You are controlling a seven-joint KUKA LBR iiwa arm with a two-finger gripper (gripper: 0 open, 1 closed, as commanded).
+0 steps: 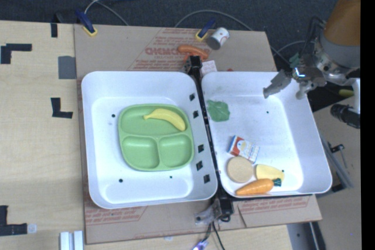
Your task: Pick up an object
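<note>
Over the right bin's (304, 126) far right corner the arm's gripper (288, 84) hung, a grey finger slanting down toward the white floor. Whether the jaws were released or clenched I could not tell from where I stood, but nothing sat between them.

The likely pickings lay clustered at that bin's near edge: a small carton (243, 148), a round tan biscuit-like disc (239, 170), a yellow piece (268, 172) and an orange carrot (255, 187), the last three touching or nearly so, which I judged would make a clean grab awkward. A green lump (218, 110) lay alone by the bin's left wall, easier to reach around.

In the left bin (99, 143) a green divided plate (156, 152) carried a banana (167, 118) in its far compartment, well apart from the arm.
</note>
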